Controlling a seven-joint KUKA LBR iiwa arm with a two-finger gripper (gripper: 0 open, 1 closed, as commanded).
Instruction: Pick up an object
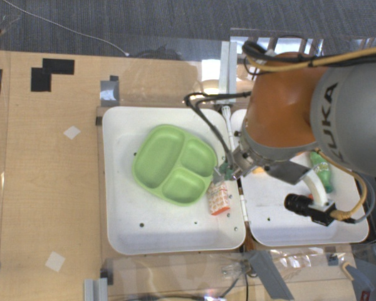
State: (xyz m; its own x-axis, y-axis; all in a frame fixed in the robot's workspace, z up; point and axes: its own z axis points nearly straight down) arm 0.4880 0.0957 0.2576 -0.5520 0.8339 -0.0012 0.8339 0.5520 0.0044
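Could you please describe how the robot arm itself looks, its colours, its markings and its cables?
The arm is grey and rounded, with black KUKA lettering on its casing. Above the wrist sits a wide orange band. Black cables loop from the wrist region, and a yellowish hose runs along the top of the arm. The gripper below is a small dark metal assembly.

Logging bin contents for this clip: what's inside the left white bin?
The left bin holds a green divided plate and a small white and orange packet beside the plate's right edge. The gripper and the arm cover the bin's upper right corner.
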